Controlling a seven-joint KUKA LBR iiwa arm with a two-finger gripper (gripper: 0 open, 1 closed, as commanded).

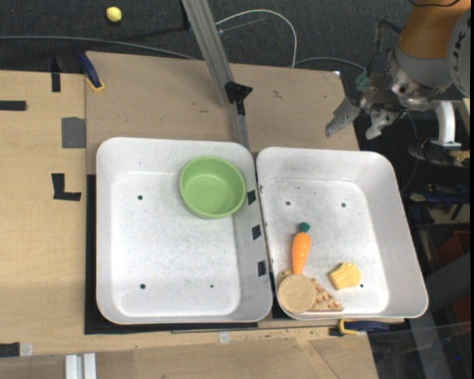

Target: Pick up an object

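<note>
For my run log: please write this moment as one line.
gripper: above bench, outside bins | holding: nothing | green bowl: left bin | toy carrot: right bin

We are looking at a robotics lab: a plain brown wooden bench marked with black tape is bearing two shallow white plastic bins, a slanting grey metal pole is standing at the far side, loose thin cables are trailing over dark carpet, and the grey and orange robot arm is reaching in from the right.

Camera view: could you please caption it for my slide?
Tool above the bench; green bowl in left bin, toy carrot in right bin.
</note>
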